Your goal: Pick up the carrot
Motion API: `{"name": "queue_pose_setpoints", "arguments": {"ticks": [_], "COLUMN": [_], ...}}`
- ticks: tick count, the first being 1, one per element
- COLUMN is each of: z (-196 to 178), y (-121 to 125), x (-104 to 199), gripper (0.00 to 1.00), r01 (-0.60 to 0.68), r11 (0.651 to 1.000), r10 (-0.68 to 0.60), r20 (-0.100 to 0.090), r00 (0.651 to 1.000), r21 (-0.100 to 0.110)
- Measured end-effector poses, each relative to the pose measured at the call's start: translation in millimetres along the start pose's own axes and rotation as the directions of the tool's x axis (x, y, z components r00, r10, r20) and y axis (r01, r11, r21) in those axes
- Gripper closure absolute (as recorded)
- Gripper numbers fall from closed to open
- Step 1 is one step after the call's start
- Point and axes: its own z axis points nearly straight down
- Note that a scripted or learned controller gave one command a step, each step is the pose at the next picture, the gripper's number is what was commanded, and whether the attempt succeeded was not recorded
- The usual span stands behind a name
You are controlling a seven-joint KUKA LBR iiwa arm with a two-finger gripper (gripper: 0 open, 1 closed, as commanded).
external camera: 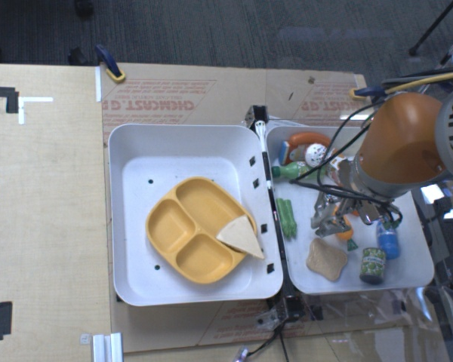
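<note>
Two white bins (124,225), one carrot (350,236)

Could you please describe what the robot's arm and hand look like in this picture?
The arm enters from the right and ends in a large, rounded orange band above the wrist, with grey casing bearing part of a dark printed marking at the edge. Black cables loop across the orange section and down to the wrist. The hand is a small metallic grey assembly with dark fittings.
</note>
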Motion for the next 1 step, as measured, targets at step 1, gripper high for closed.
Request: {"name": "queue_pose_setpoints", "arguments": {"ticks": [1], "z": [-10.1], "y": [-0.1], "x": [-3.4], "gripper": [1.00], "r01": [0.002], "r11": [1.000], "r10": [-0.002], "r20": [0.007], "r00": [1.000], "r21": [0.003]}}
